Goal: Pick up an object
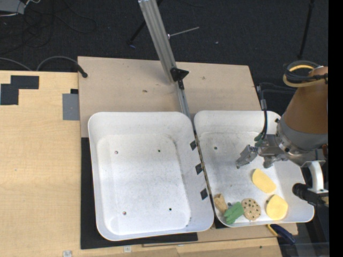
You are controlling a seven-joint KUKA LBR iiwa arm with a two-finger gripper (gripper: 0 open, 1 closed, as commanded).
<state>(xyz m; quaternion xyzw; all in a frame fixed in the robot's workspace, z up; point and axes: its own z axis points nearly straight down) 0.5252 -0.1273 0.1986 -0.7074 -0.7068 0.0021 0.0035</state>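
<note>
Down front in the right bin [236, 123], green piece [233, 213], cookie [250, 209] and yellow slices [263, 181] are sitting at six o'clock of the claw [247, 157], grip unreadable, risking a miss onto bare floor.

Even overhead light, faint shadows, slightly soft focus, dark floor beyond.

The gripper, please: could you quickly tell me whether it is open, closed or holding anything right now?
Gripper: over the right bin, above the yellow pieces; open or closed cannot be told.
</note>
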